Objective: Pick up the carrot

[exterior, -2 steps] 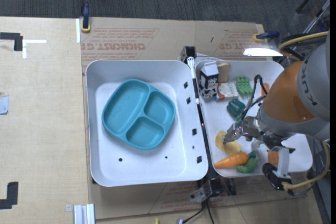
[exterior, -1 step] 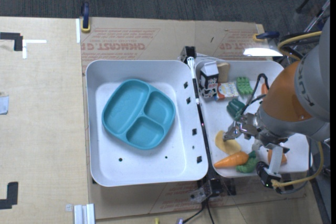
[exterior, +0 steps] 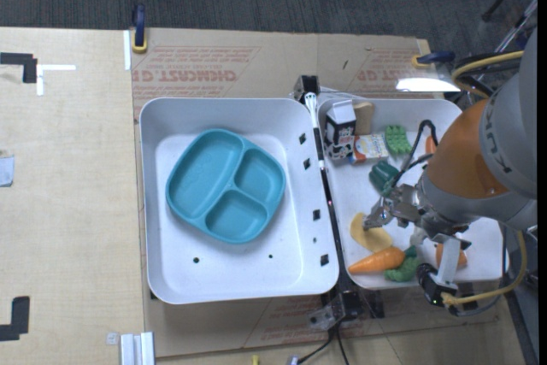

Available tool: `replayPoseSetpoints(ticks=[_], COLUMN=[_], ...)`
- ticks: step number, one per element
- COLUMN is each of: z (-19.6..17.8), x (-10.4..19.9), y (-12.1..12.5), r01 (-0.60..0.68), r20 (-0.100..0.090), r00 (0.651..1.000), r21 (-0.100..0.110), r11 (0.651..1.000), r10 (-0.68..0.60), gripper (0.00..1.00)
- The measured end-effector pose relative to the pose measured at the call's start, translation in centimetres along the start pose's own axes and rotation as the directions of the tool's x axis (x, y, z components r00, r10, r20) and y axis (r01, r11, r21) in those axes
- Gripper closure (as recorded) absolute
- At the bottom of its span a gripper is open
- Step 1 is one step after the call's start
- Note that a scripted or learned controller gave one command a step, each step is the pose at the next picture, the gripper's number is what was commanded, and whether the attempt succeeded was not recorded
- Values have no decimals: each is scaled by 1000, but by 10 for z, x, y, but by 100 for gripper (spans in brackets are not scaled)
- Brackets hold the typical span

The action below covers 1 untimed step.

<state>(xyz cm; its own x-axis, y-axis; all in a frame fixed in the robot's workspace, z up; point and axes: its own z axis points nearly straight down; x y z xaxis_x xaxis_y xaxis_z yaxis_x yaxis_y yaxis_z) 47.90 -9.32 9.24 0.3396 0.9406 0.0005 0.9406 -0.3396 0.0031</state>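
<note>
The grey arm [exterior: 513, 141] enters from three o'clock and bends toward nine o'clock, its orange band [exterior: 466, 158] sitting just above the wrist. The wrist tilts down toward seven o'clock, ending in the gripper [exterior: 376, 222], which hangs low at about four o'clock of the camera view. A second metal part of the wrist assembly juts toward six o'clock, with a yellow cable looping beneath it.

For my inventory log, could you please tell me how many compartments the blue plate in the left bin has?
3. On the blue plate, one large compartment runs along its left side, one sits at the upper right, and one sits at the lower right. None is hidden.
</note>
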Motion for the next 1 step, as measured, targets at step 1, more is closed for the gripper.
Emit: replayPoseSetpoints(ticks=[1], z=[0], x=[1], y=[0], r01=[12], r20=[0], r00=[1000], r21=[2], r11=[1000], r10=[-12], gripper=[0])
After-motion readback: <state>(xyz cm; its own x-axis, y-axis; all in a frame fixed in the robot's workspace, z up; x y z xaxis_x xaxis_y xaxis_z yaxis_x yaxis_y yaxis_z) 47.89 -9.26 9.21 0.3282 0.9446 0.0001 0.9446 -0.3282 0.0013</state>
